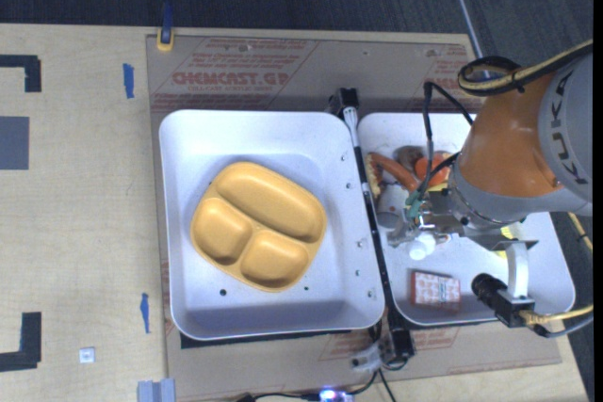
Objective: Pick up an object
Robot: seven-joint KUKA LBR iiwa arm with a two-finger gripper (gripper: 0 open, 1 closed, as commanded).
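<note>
Clutter sits in the right-hand shallow white plastic bin point(556, 292), right of centre in the frame, and I read that as the pick pile: a small red-and-white printed carton point(435, 288) lies flat near the bin's lower edge, and some orange and red pieces point(394, 168) crowd its upper left corner. The grey arm with its orange band point(504, 155) reaches in from the right and hangs low over that bin, so I judge a pick is being tried among these items. The two-finger gripper point(421, 223) is buried in cables and wrist hardware; I cannot tell how its jaws stand. The left-hand shallow white bin point(179, 202) holds only a yellow three-compartment plastic tray point(259, 223), set at a slant, well apart from the arm. On the brown board point(311, 66) above the bins, red print reads roughly "CHEMCAST"; the arm's black lettering shows "KU". The carton's print is too small to read.
</note>
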